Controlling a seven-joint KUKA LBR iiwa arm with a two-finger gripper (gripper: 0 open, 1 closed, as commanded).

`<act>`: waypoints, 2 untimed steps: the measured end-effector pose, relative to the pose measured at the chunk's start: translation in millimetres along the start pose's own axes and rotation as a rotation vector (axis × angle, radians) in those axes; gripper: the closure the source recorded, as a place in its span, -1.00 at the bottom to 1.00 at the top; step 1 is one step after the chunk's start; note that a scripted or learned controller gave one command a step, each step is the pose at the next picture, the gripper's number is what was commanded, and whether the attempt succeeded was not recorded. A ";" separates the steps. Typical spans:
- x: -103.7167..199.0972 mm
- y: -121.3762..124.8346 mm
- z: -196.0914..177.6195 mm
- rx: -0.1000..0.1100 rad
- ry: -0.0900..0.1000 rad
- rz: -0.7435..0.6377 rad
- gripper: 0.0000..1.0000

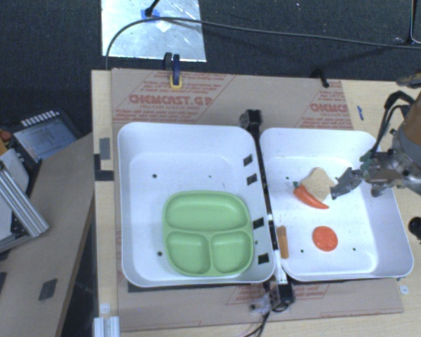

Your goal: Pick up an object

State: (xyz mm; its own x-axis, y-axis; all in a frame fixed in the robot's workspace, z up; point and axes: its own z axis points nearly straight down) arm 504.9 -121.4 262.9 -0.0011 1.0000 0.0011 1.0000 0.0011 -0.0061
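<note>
Gripper (345, 182) sits low in the right bin (389, 262), reaching in from the right, its dark tip just beside a tan block (318, 181). Whether its tips are spread or pressed together I cannot tell from here; nothing shows pinched between them. An orange pepper (310, 196) lies against the block's lower edge, so the two crowd each other. A red disc (325, 239) lies apart, nearer the front, and looks the cleaner target. The left bin (137, 209) holds a green tray (207, 232). To do this well, I'd say straddle one thing only, come down square over its middle, and close before lifting.
</note>
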 end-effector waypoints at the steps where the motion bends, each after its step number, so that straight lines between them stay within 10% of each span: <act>1: 0.0 1.6 -3.9 -0.009 -0.002 -0.002 -1.00; 2: 3.7 3.1 38.2 -0.004 0.000 -0.001 -1.00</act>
State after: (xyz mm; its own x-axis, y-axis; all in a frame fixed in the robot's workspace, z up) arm 507.7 -117.6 224.7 -0.0017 1.0000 0.0008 1.0000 0.0017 -0.0022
